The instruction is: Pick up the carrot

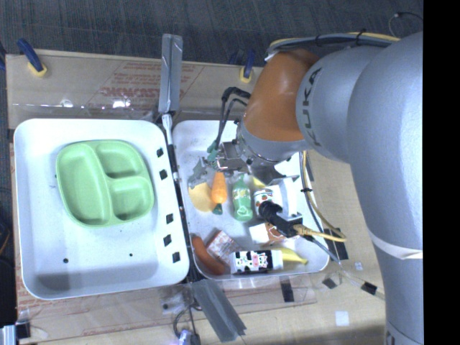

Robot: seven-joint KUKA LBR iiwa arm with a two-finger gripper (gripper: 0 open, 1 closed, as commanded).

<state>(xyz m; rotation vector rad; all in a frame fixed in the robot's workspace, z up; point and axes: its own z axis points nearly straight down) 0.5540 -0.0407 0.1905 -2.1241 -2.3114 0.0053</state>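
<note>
I see the carrot [218, 189] in the right bin [188, 136], near its left wall, its long axis running roughly top to bottom. My claw [224, 165] sits directly over its upper end; whether it is parted or closed I cannot tell. "KUKA" reads on the arm [338, 85]. The other labels are too small to read.

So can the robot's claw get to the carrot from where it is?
Probably yes. The gripper sits right above the carrot in the right bin, and nothing lies on top of the carrot. The green bottle beside it is close, so it may get bumped.
</note>
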